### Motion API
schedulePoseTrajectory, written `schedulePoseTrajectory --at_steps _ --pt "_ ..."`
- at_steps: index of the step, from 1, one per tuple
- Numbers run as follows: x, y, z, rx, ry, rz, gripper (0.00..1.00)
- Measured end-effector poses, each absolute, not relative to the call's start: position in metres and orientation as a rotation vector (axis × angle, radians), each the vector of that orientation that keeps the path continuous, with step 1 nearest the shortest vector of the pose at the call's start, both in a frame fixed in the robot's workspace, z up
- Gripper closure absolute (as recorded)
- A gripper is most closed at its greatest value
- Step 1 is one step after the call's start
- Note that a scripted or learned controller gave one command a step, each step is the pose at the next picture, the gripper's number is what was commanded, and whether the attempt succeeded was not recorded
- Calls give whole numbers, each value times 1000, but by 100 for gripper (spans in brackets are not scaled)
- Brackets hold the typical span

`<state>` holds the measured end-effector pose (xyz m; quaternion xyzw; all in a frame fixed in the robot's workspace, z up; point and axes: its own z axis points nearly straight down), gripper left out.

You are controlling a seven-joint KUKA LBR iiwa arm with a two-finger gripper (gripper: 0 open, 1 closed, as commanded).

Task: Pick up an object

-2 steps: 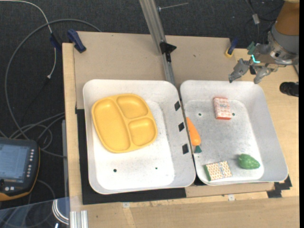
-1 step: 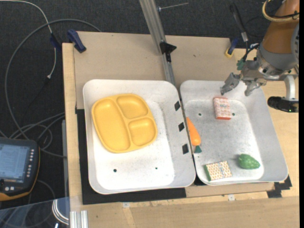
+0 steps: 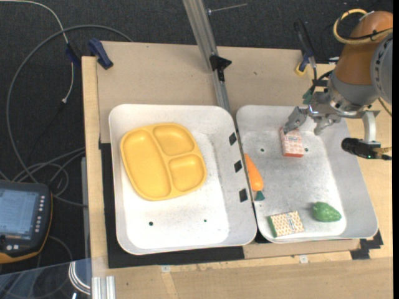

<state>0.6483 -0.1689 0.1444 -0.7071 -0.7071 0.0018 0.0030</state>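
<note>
- The hand point(image 3: 308, 121) hangs over the far part of the right bin point(image 3: 349, 173), released: its two fingers point(image 3: 293, 121) are splayed apart and nothing sits between them.
- The carton point(image 3: 292, 143), a small white-and-red box, is the nearest thing to it. It lies just below and slightly left of the hand, with one finger close above its upper edge; I cannot tell whether that finger touches it.
- The carton's long axis runs roughly up and down the view, a little tilted. The fingers are spread left and right, so they look to stand across its short side, which I judge a fair line for a grasp.
- As I judge it, the coming move turns on that small offset: the hand needs to shift a little left and toward the near side, then drop, so that the carton ends up between the fingers and not under one of them.
- The carrot point(image 3: 253, 174) lies further off, to the hand's left, against the bin's left wall, its long axis running along that wall.
- The green lump point(image 3: 326, 212) sits well apart, toward the bin's near right corner.
- The patterned packet point(image 3: 286, 223) lies beside it, to its left, along the near edge.
- The yellow tray point(image 3: 163, 161) is farthest, in the left bin point(image 3: 187, 229).
</note>
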Motion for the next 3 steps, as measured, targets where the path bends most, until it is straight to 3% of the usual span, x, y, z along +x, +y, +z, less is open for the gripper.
schedulePoseTrajectory --at_steps 1,2,3 --pt "647 -168 91 -2216 -2217 6 0" --pt "650 -168 107 -2221 -2223 -2 100" --pt "653 -174 153 -2226 -2225 -5 100"
